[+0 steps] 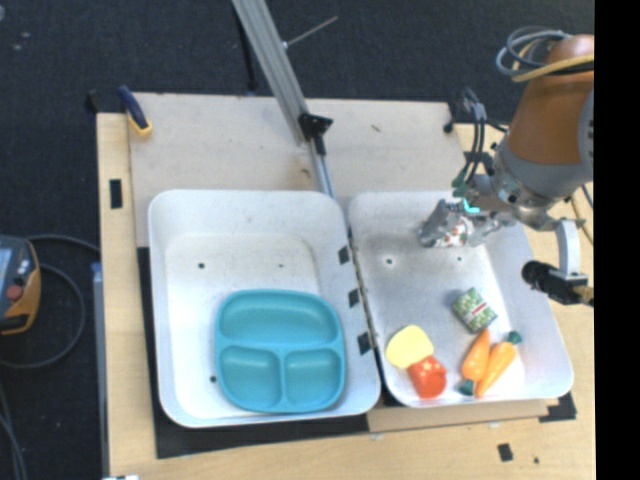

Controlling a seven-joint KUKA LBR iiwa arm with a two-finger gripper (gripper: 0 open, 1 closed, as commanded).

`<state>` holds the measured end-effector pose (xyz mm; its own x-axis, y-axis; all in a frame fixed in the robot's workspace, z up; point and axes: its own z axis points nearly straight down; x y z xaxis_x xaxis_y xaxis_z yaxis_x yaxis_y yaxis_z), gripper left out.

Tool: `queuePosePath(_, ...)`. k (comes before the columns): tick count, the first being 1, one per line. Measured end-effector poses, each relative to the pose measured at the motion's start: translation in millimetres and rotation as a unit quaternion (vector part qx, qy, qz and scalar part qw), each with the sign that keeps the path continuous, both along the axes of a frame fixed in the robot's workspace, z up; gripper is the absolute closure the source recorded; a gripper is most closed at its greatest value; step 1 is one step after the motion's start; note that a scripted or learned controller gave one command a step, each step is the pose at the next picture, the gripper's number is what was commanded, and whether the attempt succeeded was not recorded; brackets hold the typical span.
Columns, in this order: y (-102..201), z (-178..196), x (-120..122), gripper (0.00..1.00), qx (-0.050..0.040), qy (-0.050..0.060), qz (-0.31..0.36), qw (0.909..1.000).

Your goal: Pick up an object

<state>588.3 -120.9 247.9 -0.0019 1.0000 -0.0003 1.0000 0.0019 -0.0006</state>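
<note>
The gripper (pixel 447 230) is being held low over the right bin's (pixel 400 268) far end, its grip state impossible to tell, seemingly poised for a pick, while the carrots (pixel 490 360) are lying well apart.

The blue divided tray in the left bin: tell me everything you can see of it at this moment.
The blue divided tray is a light teal, smooth, plastic-looking dish with rounded corners. Raised ridges split it into three compartments: one wide section along the far side and two smaller ones side by side nearer the camera. It lies flat and right side up on the floor of the left bin, in the near right part, turned slightly askew. Nothing lies in its compartments. Its near edge sits close to the bin's near wall; actual contact cannot be judged.
</note>
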Motion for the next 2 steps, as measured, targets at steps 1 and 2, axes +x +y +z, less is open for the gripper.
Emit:
queuePosePath(1,0.0,0.6,0.4,0.00,-0.0001,-0.001,0.000,1.0000)
queuePosePath(2,-6.8,-44.3,5.0,0.00,-0.0009,0.001,-0.002,1.0000)
